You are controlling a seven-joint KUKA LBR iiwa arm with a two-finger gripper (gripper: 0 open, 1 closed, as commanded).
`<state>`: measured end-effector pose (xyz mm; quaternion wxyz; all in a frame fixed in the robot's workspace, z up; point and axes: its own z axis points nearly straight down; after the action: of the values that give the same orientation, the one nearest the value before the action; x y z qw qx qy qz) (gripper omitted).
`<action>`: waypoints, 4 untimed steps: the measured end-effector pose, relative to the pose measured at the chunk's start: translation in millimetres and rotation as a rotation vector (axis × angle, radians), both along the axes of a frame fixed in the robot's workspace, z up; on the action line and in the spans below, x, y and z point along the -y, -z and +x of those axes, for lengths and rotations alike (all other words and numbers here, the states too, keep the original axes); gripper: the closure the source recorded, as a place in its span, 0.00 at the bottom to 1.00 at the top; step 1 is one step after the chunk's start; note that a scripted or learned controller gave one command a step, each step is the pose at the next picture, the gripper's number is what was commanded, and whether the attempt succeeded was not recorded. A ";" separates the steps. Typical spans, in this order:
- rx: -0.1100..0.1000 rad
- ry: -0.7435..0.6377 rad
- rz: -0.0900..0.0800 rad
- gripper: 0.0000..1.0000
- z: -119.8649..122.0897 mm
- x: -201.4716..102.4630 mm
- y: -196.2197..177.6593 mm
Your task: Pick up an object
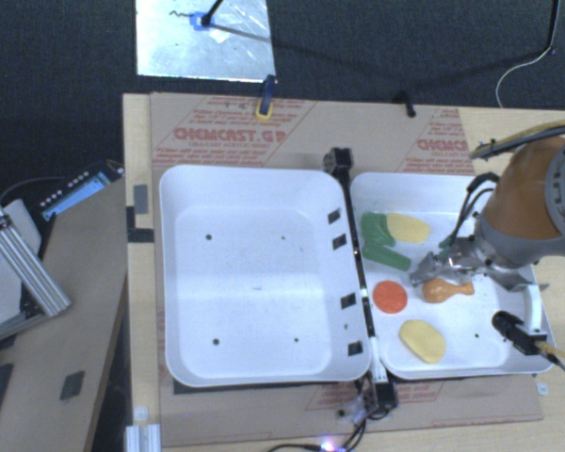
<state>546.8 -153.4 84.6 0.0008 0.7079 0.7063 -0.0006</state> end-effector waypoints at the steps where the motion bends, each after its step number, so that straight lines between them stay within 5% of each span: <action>1: -0.004 -0.001 0.003 0.00 -63.1 -5.5 0.9; 2: 0.004 -0.004 0.002 1.00 -58.9 -5.6 -10.5; 3: 0.012 -0.012 0.001 1.00 15.4 -39.7 -65.4; 4: 0.001 -0.004 0.002 1.00 -23.7 -69.6 -0.2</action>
<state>523.2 -83.8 84.8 0.0001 0.7065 0.7077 0.0005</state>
